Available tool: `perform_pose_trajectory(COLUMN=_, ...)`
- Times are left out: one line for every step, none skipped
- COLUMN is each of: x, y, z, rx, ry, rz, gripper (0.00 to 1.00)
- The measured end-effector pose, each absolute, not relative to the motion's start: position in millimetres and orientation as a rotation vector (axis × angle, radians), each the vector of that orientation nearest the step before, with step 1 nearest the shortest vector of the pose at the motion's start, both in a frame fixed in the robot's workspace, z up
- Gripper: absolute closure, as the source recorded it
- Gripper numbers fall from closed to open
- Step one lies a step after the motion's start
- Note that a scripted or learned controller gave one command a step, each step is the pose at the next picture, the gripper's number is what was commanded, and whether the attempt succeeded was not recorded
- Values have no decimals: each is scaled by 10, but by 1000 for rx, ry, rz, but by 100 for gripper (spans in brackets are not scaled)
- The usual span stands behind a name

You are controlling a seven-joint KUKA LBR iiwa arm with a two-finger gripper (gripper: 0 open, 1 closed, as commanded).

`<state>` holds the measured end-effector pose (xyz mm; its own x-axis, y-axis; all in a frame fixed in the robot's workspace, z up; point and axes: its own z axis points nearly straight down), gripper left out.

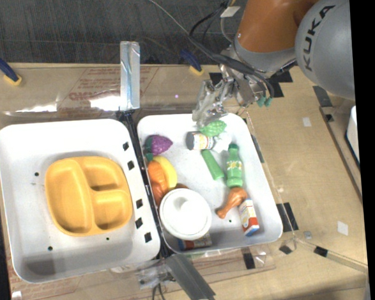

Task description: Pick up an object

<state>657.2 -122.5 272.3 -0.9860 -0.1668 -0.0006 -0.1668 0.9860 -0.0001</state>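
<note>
Up at the far edge of the right bin (261, 173), the claw (215, 109) hangs from the grey arm (323, 34) with its orange band; the metal parts blur together there, so how wide it stands cannot be told, and nothing can be made out gripped in it. A light green knobbly toy (215, 127) sits just below the claw, at or very close to its tip; whether they touch cannot be told. Beside that toy on its left lies a small can (200, 141) on its side, touching or nearly touching it.

Nearer the camera in the same bin lie a green stick-shaped piece (212, 164) and a green bottle (234, 166), side by side. Below them rest a brown drumstick (232, 202) and a small red-and-white carton (248, 217). Along the left wall of this bin are purple grapes (159, 143), a yellow and orange piece of toy food (160, 174), and a white bowl (185, 213) set upright in the near corner.

The left bin (21, 151) holds a yellow divided tray (88, 193), well apart from the claw. Both bins stand on the desk (319, 194).
</note>
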Motion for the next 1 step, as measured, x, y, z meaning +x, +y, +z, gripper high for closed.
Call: perform_pose_trajectory(x=6569, y=-1321, z=2251, rx=-267, ry=3132, rz=1, gripper=100)
